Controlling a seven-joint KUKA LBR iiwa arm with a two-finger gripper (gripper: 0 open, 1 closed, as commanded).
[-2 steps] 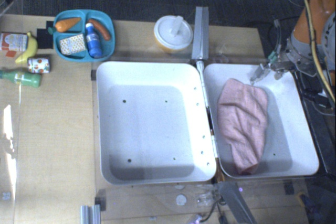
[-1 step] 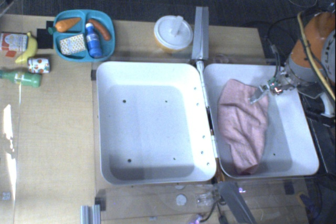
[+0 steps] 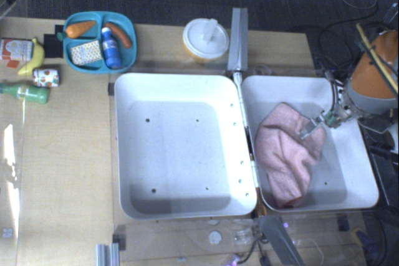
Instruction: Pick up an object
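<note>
A crumpled pink cloth (image 3: 283,156) lies in the right white bin (image 3: 358,187), filling its left and middle part. My gripper (image 3: 315,126) reaches in from the right and sits low at the cloth's upper right edge, touching or just above the fabric. The grey arm with its orange band (image 3: 374,75) stands over the bin's right rim. The view is too small to show how the gripper stands.
The left white bin (image 3: 181,146) lies beside it, across a metal divider (image 3: 237,40). Behind the bins are a white lidded cup (image 3: 206,39) and a blue tray (image 3: 128,31) of toy food. A banana (image 3: 34,58), a can (image 3: 46,77) and a green bottle (image 3: 25,93) lie far left.
</note>
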